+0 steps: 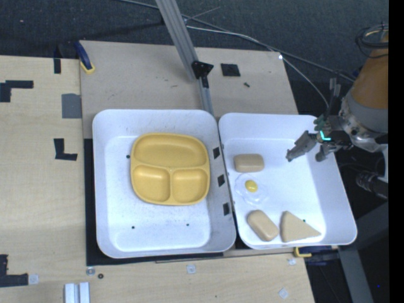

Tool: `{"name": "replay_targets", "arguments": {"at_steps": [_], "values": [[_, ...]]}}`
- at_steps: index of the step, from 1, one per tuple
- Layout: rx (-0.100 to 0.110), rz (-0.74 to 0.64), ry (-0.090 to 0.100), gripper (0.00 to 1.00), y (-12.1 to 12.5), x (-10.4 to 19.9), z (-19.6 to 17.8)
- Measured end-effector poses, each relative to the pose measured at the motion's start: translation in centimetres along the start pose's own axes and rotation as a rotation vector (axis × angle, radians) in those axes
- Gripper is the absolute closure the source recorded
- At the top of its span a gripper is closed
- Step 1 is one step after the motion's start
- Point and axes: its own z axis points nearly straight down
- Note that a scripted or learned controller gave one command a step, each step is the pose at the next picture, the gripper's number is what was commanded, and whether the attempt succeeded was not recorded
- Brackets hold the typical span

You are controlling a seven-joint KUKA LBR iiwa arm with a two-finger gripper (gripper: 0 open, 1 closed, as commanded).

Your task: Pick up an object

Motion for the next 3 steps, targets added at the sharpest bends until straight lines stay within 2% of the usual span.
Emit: {"name": "replay_targets", "arguments": {"at_steps": [1, 3], "values": [[-0.003, 0.000, -0.001, 0.00, 0.1, 0.0, -0.1], [0.000, 0.002, -0.001, 0.00, -0.8, -1.2, 11.0]]}}
